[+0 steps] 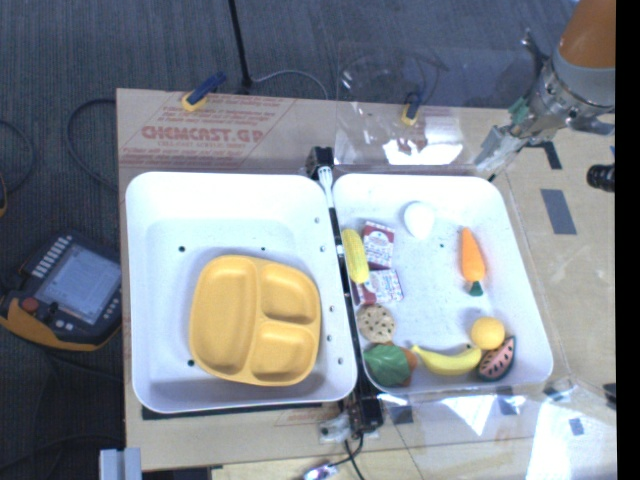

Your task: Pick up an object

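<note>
The right bin (pixel 520 268) holds several toy foods: a white egg (pixel 418 218), an orange carrot (pixel 472 258), a yellow corn cob (pixel 353 255), two red-and-white packets (pixel 380 263), a cookie (pixel 376 322), a green vegetable (pixel 388 364), a banana (pixel 447 359), a lemon (pixel 487 332) and a watermelon slice (pixel 497 359). My gripper (pixel 500 148) hangs above the bin's far right corner, outside the rim, away from every item. Nothing is in its grasp.
The left bin (pixel 150 228) carries a yellow divided plate (pixel 256 318). A clear plastic sheet (pixel 400 128) lies behind the right bin. A black divider (pixel 335 258) runs between the bins. A handheld pendant (pixel 70 288) lies on the floor at left.
</note>
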You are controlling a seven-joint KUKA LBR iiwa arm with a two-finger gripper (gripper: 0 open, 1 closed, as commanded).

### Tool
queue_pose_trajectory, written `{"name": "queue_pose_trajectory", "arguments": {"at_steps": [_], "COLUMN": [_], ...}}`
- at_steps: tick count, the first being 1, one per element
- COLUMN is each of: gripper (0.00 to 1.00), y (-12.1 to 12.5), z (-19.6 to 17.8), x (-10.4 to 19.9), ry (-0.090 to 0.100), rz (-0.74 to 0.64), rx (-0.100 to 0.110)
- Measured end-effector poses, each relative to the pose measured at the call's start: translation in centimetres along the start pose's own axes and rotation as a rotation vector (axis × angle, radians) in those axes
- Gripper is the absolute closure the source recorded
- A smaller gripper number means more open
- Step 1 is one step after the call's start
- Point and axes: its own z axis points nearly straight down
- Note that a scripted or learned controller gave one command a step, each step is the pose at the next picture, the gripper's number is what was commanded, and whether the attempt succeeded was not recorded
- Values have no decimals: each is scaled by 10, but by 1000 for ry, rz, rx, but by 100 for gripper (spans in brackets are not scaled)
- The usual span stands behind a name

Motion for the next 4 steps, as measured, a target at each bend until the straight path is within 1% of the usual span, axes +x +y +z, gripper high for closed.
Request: {"name": "queue_pose_trajectory", "arguments": {"at_steps": [1,2,3,4], "gripper": [100,100,100,100], "y": [1,-29,-107,-119], "z": [8,50,47,47], "x": [2,29,62,111], "ry": [0,3,2,2], "rz": [-335,-268,-347,-117], "rx": [1,2,1,2]}}
